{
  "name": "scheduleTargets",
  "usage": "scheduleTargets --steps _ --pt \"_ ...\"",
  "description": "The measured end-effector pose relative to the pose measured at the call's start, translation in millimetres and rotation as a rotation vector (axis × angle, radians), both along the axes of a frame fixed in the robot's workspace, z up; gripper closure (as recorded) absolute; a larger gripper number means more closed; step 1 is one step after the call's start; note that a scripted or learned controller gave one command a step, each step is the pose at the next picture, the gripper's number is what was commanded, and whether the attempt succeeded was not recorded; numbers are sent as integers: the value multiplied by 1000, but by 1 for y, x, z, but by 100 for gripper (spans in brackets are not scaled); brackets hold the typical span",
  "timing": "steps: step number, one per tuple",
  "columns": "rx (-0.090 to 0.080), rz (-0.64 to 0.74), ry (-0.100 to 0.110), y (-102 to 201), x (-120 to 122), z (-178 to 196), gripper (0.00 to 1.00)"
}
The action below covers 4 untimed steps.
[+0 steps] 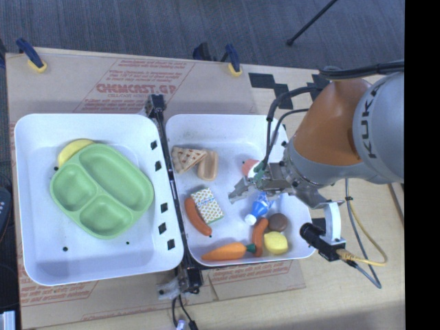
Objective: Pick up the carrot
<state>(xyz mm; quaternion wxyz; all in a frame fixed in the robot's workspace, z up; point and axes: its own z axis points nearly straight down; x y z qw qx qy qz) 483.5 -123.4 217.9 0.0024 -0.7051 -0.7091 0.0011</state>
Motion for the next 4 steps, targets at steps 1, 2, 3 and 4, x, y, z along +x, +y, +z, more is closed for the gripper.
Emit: scheduleTargets --steps 1,2,3,4 --pt "-1 -261 1 66 -8 -27 0" --pt "-3 -306 0 32 49 -51 0" --pt "-3 -502 1 18 129 -81 0" --pt "-2 -392 -7 12 158 -122 0"
